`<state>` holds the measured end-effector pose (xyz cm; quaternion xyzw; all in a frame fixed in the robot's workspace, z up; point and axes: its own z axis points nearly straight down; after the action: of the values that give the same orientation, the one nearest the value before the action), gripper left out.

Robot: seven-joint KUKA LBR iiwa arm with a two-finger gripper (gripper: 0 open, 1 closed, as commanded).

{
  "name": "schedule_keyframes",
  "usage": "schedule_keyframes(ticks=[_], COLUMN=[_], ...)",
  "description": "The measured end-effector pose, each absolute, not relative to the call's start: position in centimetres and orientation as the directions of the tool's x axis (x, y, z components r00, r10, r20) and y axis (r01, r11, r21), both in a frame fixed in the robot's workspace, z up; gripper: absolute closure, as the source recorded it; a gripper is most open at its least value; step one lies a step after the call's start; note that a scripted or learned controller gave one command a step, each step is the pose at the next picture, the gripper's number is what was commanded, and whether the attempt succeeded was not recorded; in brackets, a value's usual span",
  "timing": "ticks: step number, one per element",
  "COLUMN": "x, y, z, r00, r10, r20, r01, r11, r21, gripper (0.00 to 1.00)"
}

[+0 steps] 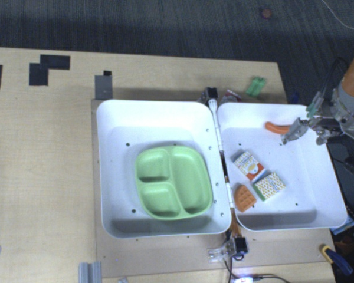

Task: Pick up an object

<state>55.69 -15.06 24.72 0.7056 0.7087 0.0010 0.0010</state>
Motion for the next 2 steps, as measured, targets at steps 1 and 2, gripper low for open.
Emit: schedule_keyframes(ticks=[1,2], x=[53.2,48.8], y=[-17.2,-13.0], z=[9.9,8.7], r00=[-0.002,0.000], r10=[1.000,1.000], r20=[0.001,-0.005], r01=[1.000,1.000], r11=[0.002,0.000], r21=[0.000,0.011], gripper=[0.00,0.00])
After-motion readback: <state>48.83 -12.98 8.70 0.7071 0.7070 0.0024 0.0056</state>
